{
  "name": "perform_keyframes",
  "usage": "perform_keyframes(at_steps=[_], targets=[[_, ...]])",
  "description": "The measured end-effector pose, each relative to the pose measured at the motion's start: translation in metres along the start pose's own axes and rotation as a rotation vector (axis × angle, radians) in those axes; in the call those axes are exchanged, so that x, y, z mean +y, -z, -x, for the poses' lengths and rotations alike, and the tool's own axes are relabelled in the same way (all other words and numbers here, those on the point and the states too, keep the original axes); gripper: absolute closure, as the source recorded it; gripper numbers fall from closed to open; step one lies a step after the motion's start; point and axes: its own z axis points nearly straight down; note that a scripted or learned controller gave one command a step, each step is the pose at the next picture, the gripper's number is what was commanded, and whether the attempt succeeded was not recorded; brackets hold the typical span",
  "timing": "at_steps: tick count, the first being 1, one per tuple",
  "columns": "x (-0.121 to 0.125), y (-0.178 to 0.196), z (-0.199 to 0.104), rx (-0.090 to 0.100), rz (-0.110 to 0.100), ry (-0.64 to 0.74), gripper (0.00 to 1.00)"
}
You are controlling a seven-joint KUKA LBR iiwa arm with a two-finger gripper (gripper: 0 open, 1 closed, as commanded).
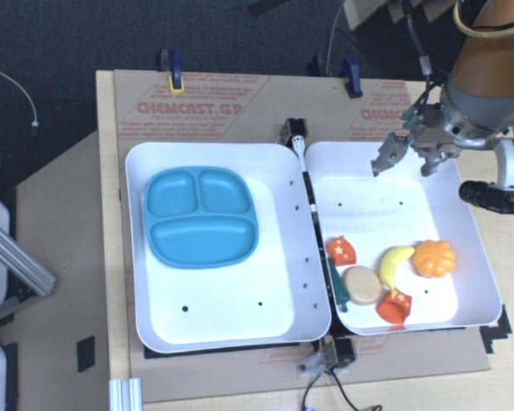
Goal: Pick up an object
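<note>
Arm [488, 67]: grey housing, orange band above wrist. Gripper [409, 157]: 2 grey metal fingers, dark cabling attached.

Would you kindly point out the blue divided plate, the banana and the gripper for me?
blue divided plate [201, 217]: camera view, on the ridge between its compartments.
banana [394, 266]: camera view, on the middle of its curve.
gripper [409, 159]: camera view, midway between its fingertips.
</note>
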Motion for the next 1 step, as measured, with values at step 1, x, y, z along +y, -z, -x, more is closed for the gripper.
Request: perform_keyframes(at_steps=[1], targets=[[0.0022,0.0081,-0.0003,-0.001,0.014,0.003,0.00]])
